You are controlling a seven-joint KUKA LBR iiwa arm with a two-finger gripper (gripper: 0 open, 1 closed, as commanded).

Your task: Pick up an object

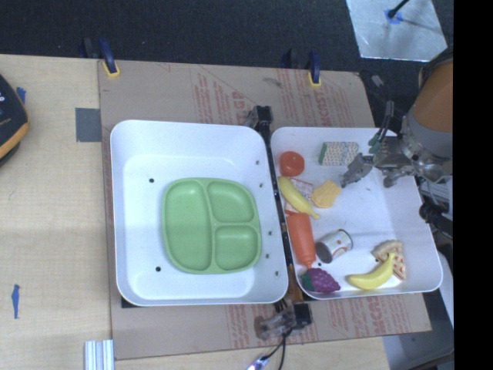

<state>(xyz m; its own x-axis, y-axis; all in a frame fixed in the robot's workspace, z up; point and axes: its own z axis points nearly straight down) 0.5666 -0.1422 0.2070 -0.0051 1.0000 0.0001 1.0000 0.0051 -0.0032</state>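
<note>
The right bin (408, 206) holds several toy foods. Along its left side lie a red tomato (291, 163), a small yellow banana (295, 195), a yellow cheese wedge (326, 194) and an orange carrot (302, 237). A green-and-white speckled block (339, 153) lies at the back. Toward the front are a small can (333, 245), purple grapes (321, 281), a larger banana (373, 276) and a pizza slice (387, 250). My gripper (374, 173) hovers over the bin's back right part, open, with nothing between its fingers. Its left finger (356, 169) points toward the cheese wedge.
The left bin (131, 206) holds a green divided plate (210, 224). The two bins meet along a raised rim (276, 206). Both stand on a cardboard sheet (192, 91) clamped to the bench. The arm's orange band (435, 91) is at the right edge.
</note>
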